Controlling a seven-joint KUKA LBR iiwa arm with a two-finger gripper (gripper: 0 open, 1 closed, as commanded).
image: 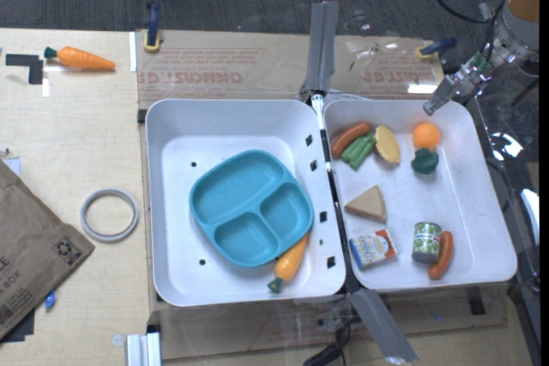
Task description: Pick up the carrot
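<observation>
An orange carrot (290, 260) with a green stem end lies in the left bin (171, 184), against the near right edge of the blue divided plate (250, 207). A second carrot (82, 58) rests on the bench at the far left, outside both bins. My gripper (447, 90) hangs over the far right corner of the right bin (485, 184), well away from both carrots, and nothing shows in it.
The right bin holds several toy foods: a sausage (350, 135), a green pepper (358, 150), a corn cob (388, 144), an orange (425, 135), a bread wedge (367, 204), a carton (373, 248) and a can (426, 241). A tape ring (109, 213) and a cardboard box (30, 244) lie at left.
</observation>
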